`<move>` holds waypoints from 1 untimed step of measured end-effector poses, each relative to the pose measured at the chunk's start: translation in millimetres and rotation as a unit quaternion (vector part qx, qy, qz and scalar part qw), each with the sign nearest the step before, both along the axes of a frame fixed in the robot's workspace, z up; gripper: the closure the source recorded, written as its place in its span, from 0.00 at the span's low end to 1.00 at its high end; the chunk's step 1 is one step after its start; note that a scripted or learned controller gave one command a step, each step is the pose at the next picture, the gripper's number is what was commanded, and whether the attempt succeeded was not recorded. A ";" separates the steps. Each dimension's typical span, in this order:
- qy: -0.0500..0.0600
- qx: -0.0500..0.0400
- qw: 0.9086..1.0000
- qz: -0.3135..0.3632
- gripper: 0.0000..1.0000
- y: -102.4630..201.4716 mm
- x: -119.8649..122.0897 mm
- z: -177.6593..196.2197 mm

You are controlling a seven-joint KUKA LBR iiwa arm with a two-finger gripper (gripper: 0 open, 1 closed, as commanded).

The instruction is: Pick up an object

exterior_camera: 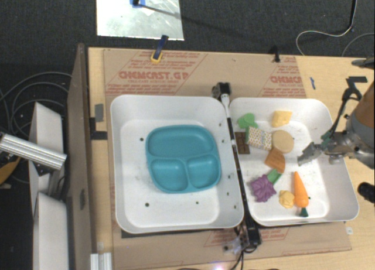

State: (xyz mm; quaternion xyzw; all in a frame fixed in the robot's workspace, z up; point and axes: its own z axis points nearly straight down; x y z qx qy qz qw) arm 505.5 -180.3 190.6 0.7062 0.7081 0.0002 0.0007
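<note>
Your claw (310, 154) hangs just above-right of the carrot (300, 188); its long axis runs up-down; claw's spread, you cannot tell.

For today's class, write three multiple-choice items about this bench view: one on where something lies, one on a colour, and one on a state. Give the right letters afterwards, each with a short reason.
1. Where does the teal divided tray lie?
A. In the left bin
B. In the right bin
C. On the floor

2. What colour is the toy carrot?
A. Blue
B. Orange
C. White

3. How does the gripper stand toward the toys?
A. It holds the carrot aloft
B. It sits over the right bin with no toy between its fingers
C. It rests on the tray

Answers:
1. A, the tray sits inside the left bin.
2. B, its body is orange with a green stub.
3. B, its tip shows over bare floor of the right bin, above the carrot.
</note>
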 end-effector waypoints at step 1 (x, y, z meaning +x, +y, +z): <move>0.000 0.000 1.000 -0.002 0.00 -0.9 -19.0 -109.2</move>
